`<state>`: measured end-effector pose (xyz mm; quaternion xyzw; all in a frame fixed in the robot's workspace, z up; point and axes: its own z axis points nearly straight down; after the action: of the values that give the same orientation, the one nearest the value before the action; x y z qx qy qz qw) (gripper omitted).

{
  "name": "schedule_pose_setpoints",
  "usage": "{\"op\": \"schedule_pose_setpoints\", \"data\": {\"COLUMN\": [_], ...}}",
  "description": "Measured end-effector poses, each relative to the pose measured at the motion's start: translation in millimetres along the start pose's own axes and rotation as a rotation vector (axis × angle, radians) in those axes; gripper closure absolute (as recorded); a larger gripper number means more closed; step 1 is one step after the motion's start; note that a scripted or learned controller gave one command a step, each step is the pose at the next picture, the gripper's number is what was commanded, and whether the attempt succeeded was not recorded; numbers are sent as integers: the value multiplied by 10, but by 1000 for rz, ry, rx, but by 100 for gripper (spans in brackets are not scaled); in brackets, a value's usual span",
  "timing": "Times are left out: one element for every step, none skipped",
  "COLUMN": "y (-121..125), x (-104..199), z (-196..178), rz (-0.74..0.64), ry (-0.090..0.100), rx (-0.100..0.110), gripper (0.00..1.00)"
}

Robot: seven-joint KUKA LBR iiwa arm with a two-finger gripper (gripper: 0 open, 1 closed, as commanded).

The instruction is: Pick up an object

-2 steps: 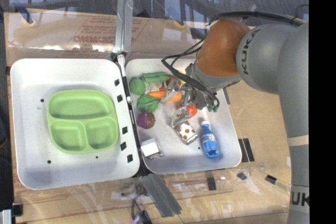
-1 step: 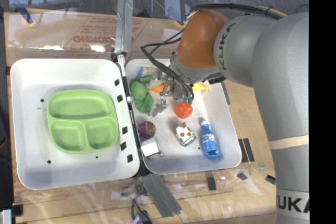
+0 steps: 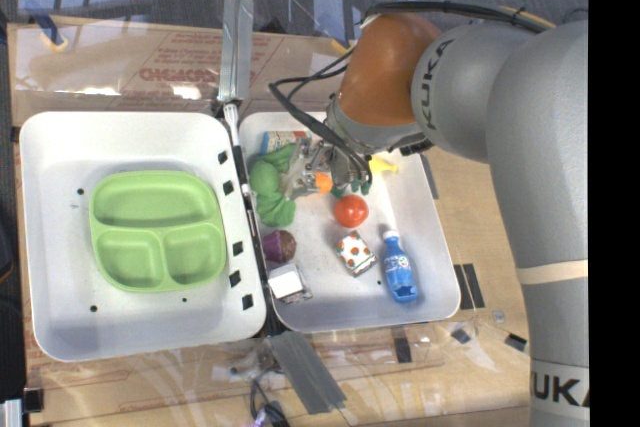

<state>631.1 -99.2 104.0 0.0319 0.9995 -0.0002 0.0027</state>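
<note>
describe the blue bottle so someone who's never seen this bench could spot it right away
Start at the right-hand shallow white bin, the one the grey arm reaches over. Near its front right corner lies a small blue plastic bottle with a white cap, just right of a little red-and-white patterned box. It is the only blue item there.

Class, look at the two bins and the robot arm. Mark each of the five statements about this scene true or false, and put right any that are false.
1. The green divided tray lies in the left bin. True.
2. The blue bottle lies in the left bin. False: it lies in the right bin, near its right wall.
3. The red ball lies in the right bin. True.
4. The gripper hangs over the green tray. False: it is over the right bin's upper part, near the red ball.
5. The green tray holds the purple object. False: that object lies in the right bin.
</note>
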Motion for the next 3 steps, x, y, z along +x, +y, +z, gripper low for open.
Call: {"op": "schedule_pose_setpoints", "data": {"y": [79, -118, -115], "x": [-138, 405, 375], "z": [-1233, -5, -53], "rz": [34, 37, 36], "ry": [-11, 16, 6], "rx": [1, 0, 0], "gripper": [100, 100, 0]}}
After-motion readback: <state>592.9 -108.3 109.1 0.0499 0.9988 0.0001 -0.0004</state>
